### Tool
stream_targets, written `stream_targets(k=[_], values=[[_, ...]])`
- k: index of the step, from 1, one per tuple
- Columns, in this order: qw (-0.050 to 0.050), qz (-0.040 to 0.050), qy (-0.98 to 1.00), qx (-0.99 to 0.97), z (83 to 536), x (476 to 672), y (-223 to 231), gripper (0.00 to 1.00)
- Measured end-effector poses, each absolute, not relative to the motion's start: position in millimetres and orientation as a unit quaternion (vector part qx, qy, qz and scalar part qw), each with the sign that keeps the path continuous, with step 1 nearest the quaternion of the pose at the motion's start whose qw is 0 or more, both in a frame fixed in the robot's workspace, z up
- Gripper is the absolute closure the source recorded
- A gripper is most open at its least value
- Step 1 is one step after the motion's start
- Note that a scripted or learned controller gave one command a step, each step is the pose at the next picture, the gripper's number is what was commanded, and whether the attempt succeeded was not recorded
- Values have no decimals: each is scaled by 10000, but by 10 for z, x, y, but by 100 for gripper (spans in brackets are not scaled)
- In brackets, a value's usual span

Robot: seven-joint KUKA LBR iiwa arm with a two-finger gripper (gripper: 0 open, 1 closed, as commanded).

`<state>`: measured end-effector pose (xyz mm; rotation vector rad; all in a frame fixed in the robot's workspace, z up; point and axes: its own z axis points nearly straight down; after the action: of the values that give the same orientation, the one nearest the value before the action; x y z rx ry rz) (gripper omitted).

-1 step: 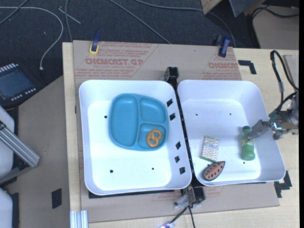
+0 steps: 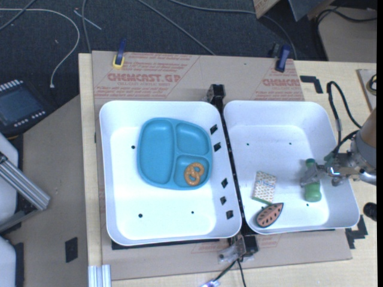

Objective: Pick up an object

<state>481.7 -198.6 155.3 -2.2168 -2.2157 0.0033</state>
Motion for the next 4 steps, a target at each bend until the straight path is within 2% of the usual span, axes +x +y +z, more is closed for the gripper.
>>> stream_targets(k=[1,2,3,4], values=[[42,9,-7073,-7069,960,4803,-1889,0],[24,2,-7071,-7071,841,4800,-1880,0],[11,-6,-7068,-7074,956,4807,-1884,100],[-27,-10,-7072,-7070,1471,4875,-1975,100]])
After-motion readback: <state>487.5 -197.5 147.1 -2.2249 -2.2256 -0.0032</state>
